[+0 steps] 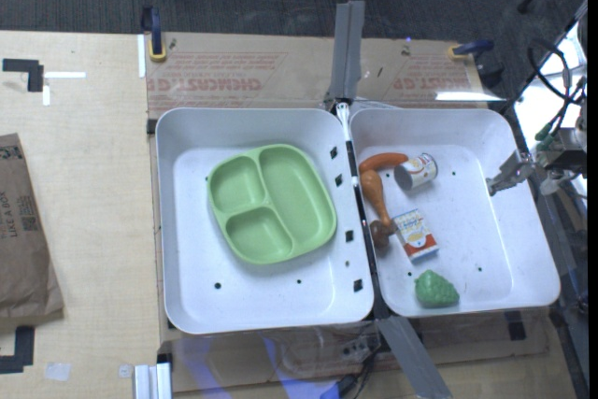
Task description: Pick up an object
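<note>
Camera view, looking down at a slant on a pale wooden worktop [84, 79] bearing two shallow white bins of smooth moulded plastic with rounded corners. Left bin [187, 294]: one matte light-green plate [271, 203], rounded-rectangular and divided into three compartments, lying flat and turned at an angle near the bin's middle. Right bin [486, 248]: five small objects gathered in its left half — a curved orange carrot-shaped toy [383, 162] near the dividing wall; a brown-and-tan drumstick-shaped toy [376, 201] just below it, its dark knob end toward the bottom of the view; a small cylindrical can [417, 172] lying on its side, touching or just beside the carrot-shaped toy; a small rectangular carton [414, 234] with orange-red print, just beside the drumstick's lower end; and a rough-textured green lump [435, 289] near the bin's lower rim. Gripper [505, 177]: metallic, at the right bin's right wall, well apart from all five objects and holding none; whether it is open or closed cannot be told. Brown cardboard [234, 75] lies behind both bins, and a paper bag [23, 229] at the worktop's left edge.
</note>
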Robot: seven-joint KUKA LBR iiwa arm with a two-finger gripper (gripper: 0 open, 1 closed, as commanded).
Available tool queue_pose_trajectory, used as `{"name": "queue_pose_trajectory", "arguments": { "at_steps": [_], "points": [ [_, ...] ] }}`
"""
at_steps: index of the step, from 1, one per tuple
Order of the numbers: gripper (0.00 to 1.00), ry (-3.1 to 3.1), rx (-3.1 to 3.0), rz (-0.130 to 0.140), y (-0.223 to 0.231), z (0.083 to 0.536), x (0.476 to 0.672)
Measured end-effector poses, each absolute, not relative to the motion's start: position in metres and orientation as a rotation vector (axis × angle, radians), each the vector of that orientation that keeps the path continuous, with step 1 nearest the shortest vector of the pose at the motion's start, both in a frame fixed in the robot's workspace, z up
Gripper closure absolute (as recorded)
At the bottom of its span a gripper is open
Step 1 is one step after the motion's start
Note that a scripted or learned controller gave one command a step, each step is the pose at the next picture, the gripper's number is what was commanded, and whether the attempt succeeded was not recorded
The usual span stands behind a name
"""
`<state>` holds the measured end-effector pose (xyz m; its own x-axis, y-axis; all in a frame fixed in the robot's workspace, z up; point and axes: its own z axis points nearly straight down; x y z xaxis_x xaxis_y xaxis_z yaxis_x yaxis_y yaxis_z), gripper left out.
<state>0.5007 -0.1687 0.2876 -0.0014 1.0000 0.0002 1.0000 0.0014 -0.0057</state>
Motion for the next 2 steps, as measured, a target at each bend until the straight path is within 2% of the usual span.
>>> {"name": "queue_pose_trajectory", "arguments": {
  "at_steps": [1, 2],
  "points": [
    [0.0, -2.222, -2.214, 0.006, -0.118, 0.124, 0.524],
    [0.0, -2.236, -2.203, 0.005, -0.095, 0.089, 0.578]
  ]
}}
